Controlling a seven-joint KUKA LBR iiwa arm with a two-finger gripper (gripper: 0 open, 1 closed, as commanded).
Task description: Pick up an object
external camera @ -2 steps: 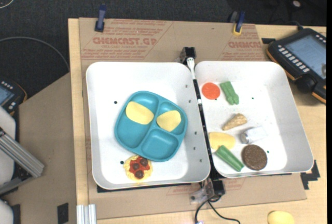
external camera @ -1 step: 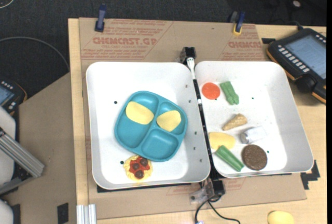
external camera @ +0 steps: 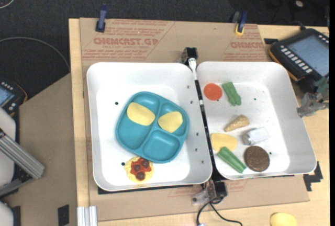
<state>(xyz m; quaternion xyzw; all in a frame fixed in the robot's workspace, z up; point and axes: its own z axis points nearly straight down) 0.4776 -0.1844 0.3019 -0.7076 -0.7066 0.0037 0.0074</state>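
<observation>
On the brown surface (external camera: 78,63), a blurred end effector (external camera: 312,102) sits at the right bin's (external camera: 277,115) edge; apart or together, I cannot tell. This bin holds a brown disc (external camera: 257,158); the left bin (external camera: 99,115) holds a blue tray (external camera: 149,144).

Dull grey, angular metal gripper (external camera: 313,100) (small and blurred)

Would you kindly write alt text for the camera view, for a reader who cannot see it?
Two white bins sit side by side on a bench. The left bin holds a blue divided plate with two yellow pieces and a small pizza toy; the right bin holds scattered toy foods.
</observation>
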